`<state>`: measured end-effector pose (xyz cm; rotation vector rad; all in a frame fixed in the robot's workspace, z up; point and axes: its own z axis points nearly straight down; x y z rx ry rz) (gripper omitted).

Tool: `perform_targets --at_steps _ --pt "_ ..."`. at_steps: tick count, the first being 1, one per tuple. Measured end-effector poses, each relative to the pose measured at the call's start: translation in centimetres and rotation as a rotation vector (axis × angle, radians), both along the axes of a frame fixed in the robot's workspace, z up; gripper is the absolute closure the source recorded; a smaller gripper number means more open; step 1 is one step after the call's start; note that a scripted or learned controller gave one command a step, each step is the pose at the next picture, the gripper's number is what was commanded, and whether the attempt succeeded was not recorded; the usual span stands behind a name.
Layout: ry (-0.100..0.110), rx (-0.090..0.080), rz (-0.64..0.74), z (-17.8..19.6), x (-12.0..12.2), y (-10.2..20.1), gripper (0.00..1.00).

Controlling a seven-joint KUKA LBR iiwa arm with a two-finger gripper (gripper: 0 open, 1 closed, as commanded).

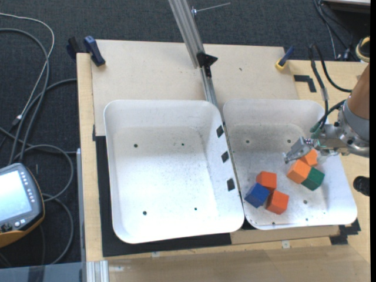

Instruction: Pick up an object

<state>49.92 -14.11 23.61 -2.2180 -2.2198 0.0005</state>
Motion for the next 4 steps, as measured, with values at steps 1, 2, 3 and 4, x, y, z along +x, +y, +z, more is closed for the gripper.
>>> perform_targets --at_steps 1,2,3,4 --pt "-0.007 -0.003 0.001 -10.5 2.4 -5.1 0.00" --pt "-0.007 -0.003 0.001 -9.7 2.4 -5.1 1.00" --pt "-0.006 -0.002 0.000 -9.8 2.4 -5.1 0.00" --pt "-0.002 -0.001 0.004 -13.9 5.3 -2.1 0.00"
